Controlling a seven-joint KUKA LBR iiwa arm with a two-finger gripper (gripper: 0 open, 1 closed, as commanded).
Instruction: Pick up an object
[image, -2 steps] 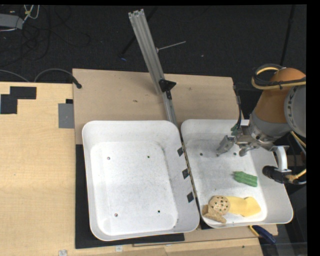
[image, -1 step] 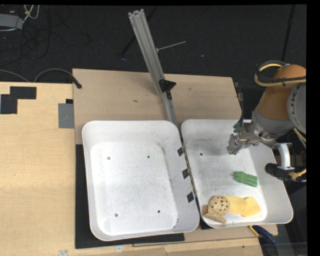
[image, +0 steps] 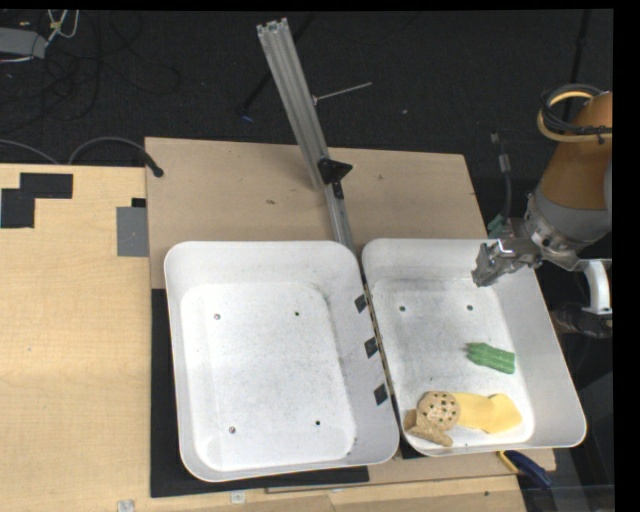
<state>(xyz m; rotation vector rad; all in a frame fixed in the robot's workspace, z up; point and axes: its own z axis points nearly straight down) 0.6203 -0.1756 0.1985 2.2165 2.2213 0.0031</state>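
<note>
A small green oblong block (image: 491, 357) lies flat on the floor of the right shallow white bin (image: 430, 290), toward that bin's right side, its long axis running roughly left to right with a slight downward tilt at the right end. Nearer the front edge of the same bin sit a flat yellow soft piece (image: 492, 412) and, touching its left side, a round tan perforated ball (image: 437, 407) with a tan scrap (image: 430, 431) under it.

The end effector (image: 490, 263) hangs over the far right part of that bin, well apart from the green block and above it in the view; whether its tips are spread or pressed together I cannot tell, and nothing is visible between them. The grey arm with its orange band (image: 577, 175) reaches in from the right, wrist angled down and leftward.

The left shallow white bin (image: 190, 270) sits just beside the right one on the light wooden counter (image: 240, 190). A slanted aluminium rail (image: 300, 110) rises behind the bins.
</note>
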